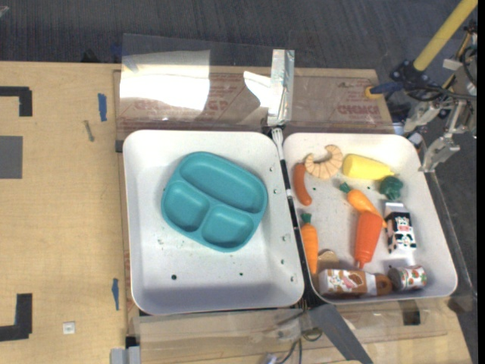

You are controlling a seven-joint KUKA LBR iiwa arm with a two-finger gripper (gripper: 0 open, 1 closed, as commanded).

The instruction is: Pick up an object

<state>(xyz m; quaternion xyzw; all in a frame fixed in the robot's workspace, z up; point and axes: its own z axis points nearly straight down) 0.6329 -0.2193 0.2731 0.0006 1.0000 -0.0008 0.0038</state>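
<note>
The right bin [436,226] holds several toy foods. A yellow piece [367,167] lies at the back beside a tan shrimp-like piece [324,163]. A red-brown sausage [301,184] lies along the left wall. Below it is a small carrot with a green top [310,245]. A large orange carrot [367,236] lies in the middle, with a smaller one [359,199] above it and a green piece [391,186] to the right. A cow-print carton [399,233] stands near the right wall. A sauce bottle [348,282] and a small can [409,278] lie along the front wall.
The left bin [144,264] bears a teal divided plate [214,199]. A clear plastic sheet [204,93] stands behind the bins. A yellow pole [451,23], a blue clamp [386,88] and metal fittings with cables [447,123] crowd the back right corner.
</note>
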